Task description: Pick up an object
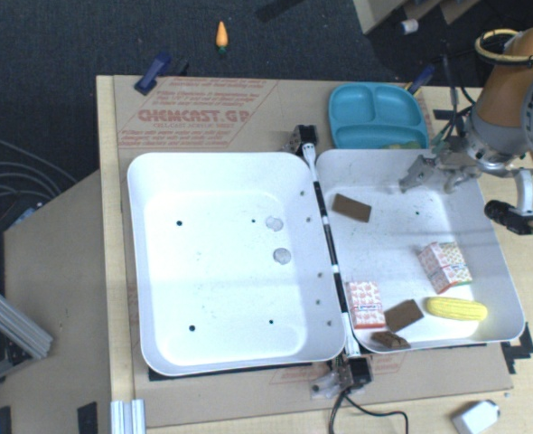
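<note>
fingers [426, 172] spread wide, holding nothing, over right bin [492, 242] far edge | brown block [351, 209] nearest, just left-below | patterned carton [444, 266] farther below | corn cob [456, 309], red-white box [366, 303] farthest, near edge

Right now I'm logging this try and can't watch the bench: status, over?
Gripper over right bin's far side, nothing between fingers. Brown block nearest, untouched. Corn, cartons lie along the near side. Path clear.
</note>
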{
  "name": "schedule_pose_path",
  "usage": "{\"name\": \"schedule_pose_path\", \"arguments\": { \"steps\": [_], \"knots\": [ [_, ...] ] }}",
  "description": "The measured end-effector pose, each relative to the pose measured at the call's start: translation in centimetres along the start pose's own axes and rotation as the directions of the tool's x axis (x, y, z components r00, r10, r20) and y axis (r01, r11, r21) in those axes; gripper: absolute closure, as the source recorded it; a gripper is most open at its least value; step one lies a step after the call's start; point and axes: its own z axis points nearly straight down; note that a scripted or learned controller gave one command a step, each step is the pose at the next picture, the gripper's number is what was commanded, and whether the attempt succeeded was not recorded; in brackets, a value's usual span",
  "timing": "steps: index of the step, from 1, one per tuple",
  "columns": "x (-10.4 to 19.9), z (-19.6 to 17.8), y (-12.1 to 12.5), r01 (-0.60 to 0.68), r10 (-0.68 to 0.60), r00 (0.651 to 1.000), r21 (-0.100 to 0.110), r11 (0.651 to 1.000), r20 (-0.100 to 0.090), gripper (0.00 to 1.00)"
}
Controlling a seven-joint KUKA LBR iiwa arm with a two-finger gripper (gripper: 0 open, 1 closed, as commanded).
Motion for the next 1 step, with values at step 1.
{"name": "schedule_pose_path", "arguments": {
  "steps": [1],
  "knots": [
    [3.54, 1.23, -10.26, -0.007, 0.007, 1.0, -0.002, 1.0, 0.01, 0.0]
  ]
}}
